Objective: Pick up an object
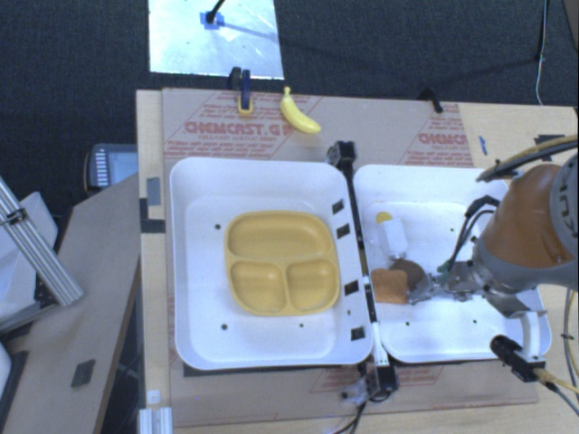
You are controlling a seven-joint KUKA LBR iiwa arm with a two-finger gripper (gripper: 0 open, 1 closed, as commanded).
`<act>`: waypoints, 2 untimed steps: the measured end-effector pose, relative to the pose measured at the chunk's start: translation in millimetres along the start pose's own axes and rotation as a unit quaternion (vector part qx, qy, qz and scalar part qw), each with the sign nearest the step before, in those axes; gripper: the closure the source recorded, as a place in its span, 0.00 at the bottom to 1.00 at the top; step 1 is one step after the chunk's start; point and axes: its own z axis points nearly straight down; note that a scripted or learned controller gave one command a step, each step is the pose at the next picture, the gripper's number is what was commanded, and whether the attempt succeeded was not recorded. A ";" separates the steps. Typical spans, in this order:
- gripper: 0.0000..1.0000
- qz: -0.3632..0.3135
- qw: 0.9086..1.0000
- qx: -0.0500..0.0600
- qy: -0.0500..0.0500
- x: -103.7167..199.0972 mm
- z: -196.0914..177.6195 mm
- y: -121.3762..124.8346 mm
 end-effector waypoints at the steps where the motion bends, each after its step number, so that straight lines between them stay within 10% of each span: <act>1: 1.00 -0.001 1.000 -0.004 0.000 0.7 -14.4 2.7; 2: 1.00 -0.002 1.000 -0.004 -0.001 -1.3 -77.4 0.4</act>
